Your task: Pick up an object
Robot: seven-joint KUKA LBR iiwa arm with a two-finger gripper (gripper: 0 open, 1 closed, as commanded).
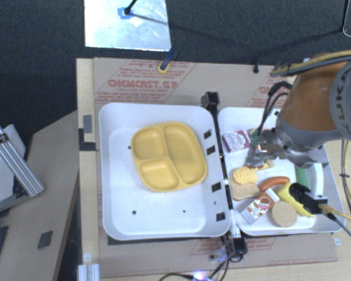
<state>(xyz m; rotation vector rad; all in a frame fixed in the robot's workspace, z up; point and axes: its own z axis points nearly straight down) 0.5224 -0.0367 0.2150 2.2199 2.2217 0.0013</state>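
Low right in the frame, in the right bin: a tan round disc, a yellow banana touching it, a small red-and-white packet to their left. Just above, a red sausage, a tan bread slice and a yellow corn piece close together. Further up, a maroon-and-white packet near the bin's upper left corner. A green item beside the sausage, partly hidden under the arm.

Gripper at centre right, down inside the right bin, just above the corn piece and right of the maroon packet. Open or closed: cannot tell. Nothing seen held.

Left bin at frame centre, holding a yellow three-compartment tray, tilted slightly askew.

Grey arm with orange band entering from the right edge, over the right bin.

Upper left, past the bench: a shiny square sheet on dark floor.
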